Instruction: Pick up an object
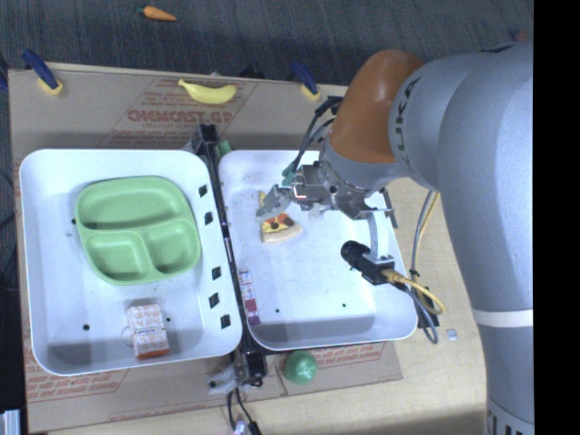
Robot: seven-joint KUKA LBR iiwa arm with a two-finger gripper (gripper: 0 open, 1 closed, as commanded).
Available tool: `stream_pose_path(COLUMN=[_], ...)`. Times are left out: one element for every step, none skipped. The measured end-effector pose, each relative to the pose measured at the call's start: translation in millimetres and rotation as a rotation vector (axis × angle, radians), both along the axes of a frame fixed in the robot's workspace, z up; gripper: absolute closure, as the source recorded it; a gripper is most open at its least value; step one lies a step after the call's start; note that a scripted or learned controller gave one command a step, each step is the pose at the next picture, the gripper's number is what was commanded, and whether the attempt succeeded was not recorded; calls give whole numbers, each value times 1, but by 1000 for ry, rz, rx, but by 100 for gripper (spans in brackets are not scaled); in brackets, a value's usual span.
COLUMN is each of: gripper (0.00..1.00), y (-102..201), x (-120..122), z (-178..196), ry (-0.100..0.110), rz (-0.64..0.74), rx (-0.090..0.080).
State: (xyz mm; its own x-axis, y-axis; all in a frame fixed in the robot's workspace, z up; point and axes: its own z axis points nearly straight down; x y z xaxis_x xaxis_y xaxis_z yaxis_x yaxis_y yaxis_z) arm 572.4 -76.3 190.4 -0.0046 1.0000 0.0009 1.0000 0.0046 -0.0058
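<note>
Camera view showed the gripper low in the upper left part of the right-hand shallow white bin, its tip just above a small yellow wedge-shaped toy with red-orange marks, much like a slice of pizza. Whether the fingers were apart or together could not be told, and nothing showed the wedge between them. It appeared to lie flat on the bin floor, just below and right of the gripper tip in the frame.

The wedge looked light and stiff, probably hard plastic, so smooth and liable to slip or skate sideways if pressed off-centre. It also looked thin, so a hold across its two straight sides near the broad end seemed safer than one at the narrow point.

No other loose thing was seen in the right bin. The left-hand shallow white bin held a pale green plastic plate with three compartments in its upper half, and a small red-and-white printed packet near its lower edge.

On the cardboard-covered surface lay a yellow toy banana above the bins and a green ball below the right bin.
</note>
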Motion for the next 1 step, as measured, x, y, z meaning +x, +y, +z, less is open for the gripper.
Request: stream_pose_path(gripper=[0], y=[61], x=[3], z=[163], ry=[-7], rz=[2], rx=[-1])
